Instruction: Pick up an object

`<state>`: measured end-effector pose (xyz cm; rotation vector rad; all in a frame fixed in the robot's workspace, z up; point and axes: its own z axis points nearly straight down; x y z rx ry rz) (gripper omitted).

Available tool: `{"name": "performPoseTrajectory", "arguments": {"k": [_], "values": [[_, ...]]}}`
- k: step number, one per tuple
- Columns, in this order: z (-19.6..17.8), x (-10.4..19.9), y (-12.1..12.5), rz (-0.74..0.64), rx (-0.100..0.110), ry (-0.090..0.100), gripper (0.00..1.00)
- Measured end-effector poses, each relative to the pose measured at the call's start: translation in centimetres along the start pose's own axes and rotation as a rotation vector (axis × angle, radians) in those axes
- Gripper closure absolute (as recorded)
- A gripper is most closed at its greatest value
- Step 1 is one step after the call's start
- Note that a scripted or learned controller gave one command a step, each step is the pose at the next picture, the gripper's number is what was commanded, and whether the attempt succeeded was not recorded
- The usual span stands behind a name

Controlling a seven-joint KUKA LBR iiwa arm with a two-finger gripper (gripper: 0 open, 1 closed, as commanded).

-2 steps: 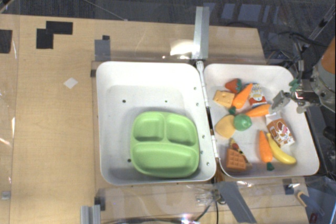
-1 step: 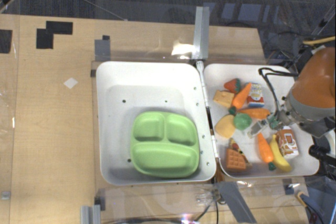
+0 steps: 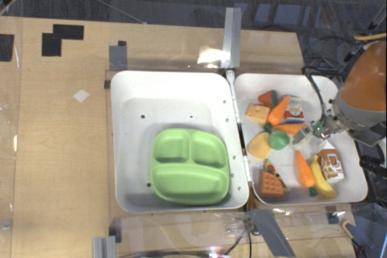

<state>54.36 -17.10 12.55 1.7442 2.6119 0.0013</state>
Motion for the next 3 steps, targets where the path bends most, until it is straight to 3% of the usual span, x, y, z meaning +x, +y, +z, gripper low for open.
{"name": "performPoseTrajectory", "arguments": {"k": [1,2,3], "values": [[3.4,-0.5,5.5,0.196,-0.010,-0.006,0.00],[2.4,-0.3,5.8,0.191,-0.013,-0.003,1.00],[-6.7,4.1,9.9,0.304,0.000,0.000,1.00]]}}
